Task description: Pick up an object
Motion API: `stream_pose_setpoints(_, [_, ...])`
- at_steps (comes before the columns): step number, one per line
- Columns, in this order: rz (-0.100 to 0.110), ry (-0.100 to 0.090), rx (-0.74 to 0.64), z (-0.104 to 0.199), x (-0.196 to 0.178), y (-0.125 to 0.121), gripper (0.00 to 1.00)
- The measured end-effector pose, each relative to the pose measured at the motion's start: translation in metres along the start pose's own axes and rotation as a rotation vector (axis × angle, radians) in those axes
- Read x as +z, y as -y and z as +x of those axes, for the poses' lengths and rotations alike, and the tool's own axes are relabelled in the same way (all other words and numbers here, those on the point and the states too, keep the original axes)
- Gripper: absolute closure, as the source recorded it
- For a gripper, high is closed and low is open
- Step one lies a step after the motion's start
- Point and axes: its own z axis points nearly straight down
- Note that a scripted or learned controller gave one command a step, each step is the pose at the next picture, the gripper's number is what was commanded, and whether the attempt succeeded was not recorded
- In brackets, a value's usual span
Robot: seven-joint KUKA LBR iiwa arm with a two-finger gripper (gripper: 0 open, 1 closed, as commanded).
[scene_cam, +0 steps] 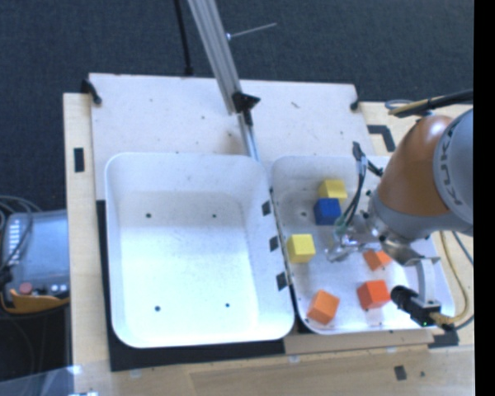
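Note:
The right bin (290,181) holds several small blocks. A yellow block (332,190) sits at its back, with a blue block (327,211) just in front of it. Another yellow block (301,247) lies near the bin's left wall. Orange blocks lie at the front (322,306), front right (373,294) and under the wrist (376,260). My gripper (341,246) hangs low over the bin's middle, between the nearer yellow block and the orange block under the wrist. Nothing shows between its fingers.
The left bin (190,250) stands beside the right one, sharing a divider edge. A slanted aluminium pole (219,52) rises from the back of the bench. Cables and a grey box (33,258) sit off the bench at the left.

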Motion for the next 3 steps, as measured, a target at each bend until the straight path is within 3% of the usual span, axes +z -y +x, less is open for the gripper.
stream_pose_setpoints(1, [-0.002,0.0,-0.001,0.003,-0.063,0.0,1.0])
stream_pose_setpoints(2, [0.004,-0.001,-0.002,0.002,-0.072,-0.001,1.0])
stream_pose_setpoints(3, [0.005,-0.003,-0.005,0.059,-0.076,-0.005,1.0])
